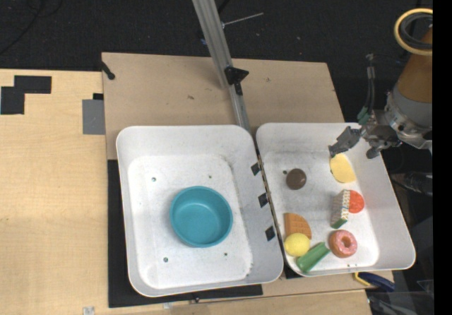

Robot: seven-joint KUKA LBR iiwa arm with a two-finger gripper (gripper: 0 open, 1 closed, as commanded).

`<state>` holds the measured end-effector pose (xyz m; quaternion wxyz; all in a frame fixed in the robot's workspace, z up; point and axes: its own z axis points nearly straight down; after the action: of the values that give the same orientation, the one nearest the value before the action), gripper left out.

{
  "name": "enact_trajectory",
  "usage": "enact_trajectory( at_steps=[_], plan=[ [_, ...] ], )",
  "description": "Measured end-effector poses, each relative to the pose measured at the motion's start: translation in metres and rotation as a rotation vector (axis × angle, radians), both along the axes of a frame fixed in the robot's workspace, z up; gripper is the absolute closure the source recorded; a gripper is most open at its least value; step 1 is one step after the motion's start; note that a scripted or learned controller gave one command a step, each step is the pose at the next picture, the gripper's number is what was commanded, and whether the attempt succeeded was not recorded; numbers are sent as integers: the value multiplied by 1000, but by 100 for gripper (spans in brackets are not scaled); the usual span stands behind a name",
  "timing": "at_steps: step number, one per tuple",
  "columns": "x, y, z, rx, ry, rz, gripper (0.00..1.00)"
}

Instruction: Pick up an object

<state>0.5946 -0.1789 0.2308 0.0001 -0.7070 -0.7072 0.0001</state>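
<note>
My gripper point(358, 146) hangs over the back right part of the right bin point(311, 138), its two dark fingers spread apart, open, with nothing between them. Just below its left finger a pale yellow oval piece point(343, 168) lies on the bin floor. A brown ball point(296, 179) rests to the left of it. Nearer the front are a red and white piece point(347, 205), an orange wedge point(296, 224), a yellow ball point(296, 244), a green stick point(313, 256) and a pink doughnut point(343, 243).
The left bin point(141, 147) holds a teal bowl point(201, 216). A metal rail point(215, 38) slants from the back down to the seam between the bins. Black clips point(261, 186) sit along that seam. The arm's grey wrist with the orange band point(415, 66) stands at the right.
</note>
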Motion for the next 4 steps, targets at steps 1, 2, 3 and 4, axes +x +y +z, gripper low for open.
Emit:
enact_trajectory(
  at_steps=[1, 2, 3, 4],
  plan=[
    [-5, 7, -46, 1, 4, 1, 0],
    [-16, 5, -98, 1, 4, 0, 0],
    [-16, 5, -141, 1, 3, 0, 0],
    [-16, 4, -129, 0, 0, -1, 100]
  ],
)
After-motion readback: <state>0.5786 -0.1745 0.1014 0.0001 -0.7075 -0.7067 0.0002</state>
